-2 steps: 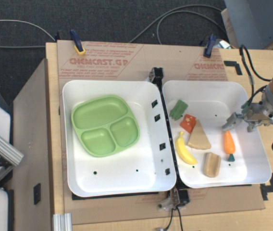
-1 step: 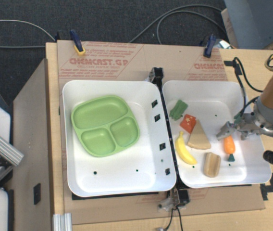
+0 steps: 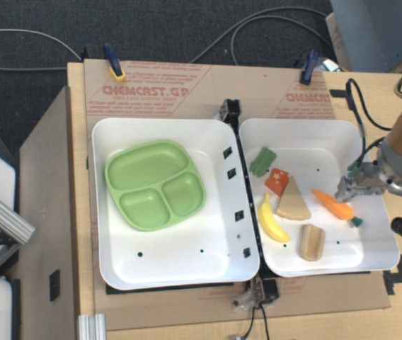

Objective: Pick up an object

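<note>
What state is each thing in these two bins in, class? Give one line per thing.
Green divided plate: flat in the left bin, compartments bare.
Banana: lying by the divider in the right bin.
Carrot: lying just under the claw.
Red block: touching the tan wedge.
Green piece: lying apart.
Bread roll: lying apart.

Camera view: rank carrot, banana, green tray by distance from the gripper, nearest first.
1. carrot, right bin, just beside the gripper.
2. banana, same bin, by the divider.
3. green tray, left bin.
</note>
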`<state>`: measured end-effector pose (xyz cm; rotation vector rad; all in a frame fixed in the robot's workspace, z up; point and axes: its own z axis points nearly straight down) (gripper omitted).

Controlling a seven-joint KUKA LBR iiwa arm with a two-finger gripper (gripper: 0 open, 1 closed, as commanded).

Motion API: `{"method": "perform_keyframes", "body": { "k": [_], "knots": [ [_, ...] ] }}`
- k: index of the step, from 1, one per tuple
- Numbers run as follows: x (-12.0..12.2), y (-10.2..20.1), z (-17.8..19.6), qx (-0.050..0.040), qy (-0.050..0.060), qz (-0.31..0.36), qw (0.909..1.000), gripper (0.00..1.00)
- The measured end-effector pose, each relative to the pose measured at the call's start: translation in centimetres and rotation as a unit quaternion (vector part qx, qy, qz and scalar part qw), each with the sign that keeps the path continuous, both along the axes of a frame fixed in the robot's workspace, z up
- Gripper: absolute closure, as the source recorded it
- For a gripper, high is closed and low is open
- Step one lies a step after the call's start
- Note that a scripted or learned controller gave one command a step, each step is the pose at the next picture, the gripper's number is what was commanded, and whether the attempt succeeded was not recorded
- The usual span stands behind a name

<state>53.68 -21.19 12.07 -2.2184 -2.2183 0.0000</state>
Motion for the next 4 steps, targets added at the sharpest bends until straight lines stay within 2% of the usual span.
{"method": "perform_keyframes", "body": {
  "k": [1,2,3,4],
  "knots": [
    [0.4,-0.4,4.3,-0.0024,-0.003,0.001,1.0,1.0],
    [1.2,-0.9,10.3,-0.003,-0.005,0.001,1.0,1.0],
    [1.3,-1.0,13.4,-0.0022,-0.003,0.001,1.0,1.0],
    [1.1,4.6,13.7,0.0004,0.0,0.003,1.0,1.0]
  ]
}}
